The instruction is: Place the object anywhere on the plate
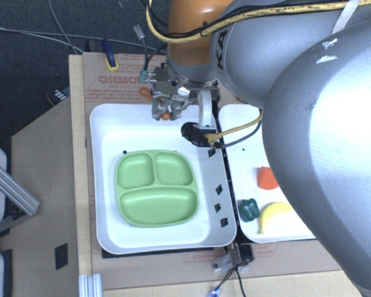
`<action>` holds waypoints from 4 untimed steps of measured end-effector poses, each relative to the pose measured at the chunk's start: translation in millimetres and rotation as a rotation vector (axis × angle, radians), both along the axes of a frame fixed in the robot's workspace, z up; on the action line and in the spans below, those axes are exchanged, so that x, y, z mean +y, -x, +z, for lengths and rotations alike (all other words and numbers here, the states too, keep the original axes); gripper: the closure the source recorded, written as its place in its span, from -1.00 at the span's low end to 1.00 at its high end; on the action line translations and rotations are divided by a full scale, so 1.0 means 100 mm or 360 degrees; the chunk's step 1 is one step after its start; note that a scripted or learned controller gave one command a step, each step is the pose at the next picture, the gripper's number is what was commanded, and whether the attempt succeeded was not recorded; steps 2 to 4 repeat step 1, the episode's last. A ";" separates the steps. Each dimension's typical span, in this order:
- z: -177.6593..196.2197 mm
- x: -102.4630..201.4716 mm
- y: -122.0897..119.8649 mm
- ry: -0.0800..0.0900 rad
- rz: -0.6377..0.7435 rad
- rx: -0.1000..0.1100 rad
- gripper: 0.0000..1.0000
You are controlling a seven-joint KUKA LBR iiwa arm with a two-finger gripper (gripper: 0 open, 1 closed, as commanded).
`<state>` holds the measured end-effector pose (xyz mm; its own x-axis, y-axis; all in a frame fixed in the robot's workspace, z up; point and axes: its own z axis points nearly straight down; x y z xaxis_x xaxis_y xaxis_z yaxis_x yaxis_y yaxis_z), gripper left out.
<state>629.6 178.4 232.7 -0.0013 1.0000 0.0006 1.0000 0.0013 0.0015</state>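
The green plate (156, 187) looks like smooth matt plastic, the white bin (105, 166) under it glossy plastic, the arm (309, 91) satin grey — its band (198, 23) shiny orange — on dull cardboard (80, 166).

The plate (156, 188) is pale green, a rounded rectangle split into three compartments: two smaller ones along its far side and one wide one along its near side. It lies flat in the left bin, a little toward the near end, with bare white floor around it on all sides, and nothing rests in any compartment. In the right bin lie three small things near the arm's edge: an orange piece (268, 178) farthest back, a dark green piece (248, 210) nearer the divider, and a yellow banana-shaped piece (273, 214) just beside the green one, curving toward the front. All three lie well apart from the plate.
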 end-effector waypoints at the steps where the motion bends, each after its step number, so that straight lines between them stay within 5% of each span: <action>1: 0.00 -0.01 0.00 0.0001 0.0000 0.0001 -1.00; 4: 0.00 -0.01 0.00 0.0001 0.0000 0.0001 -1.00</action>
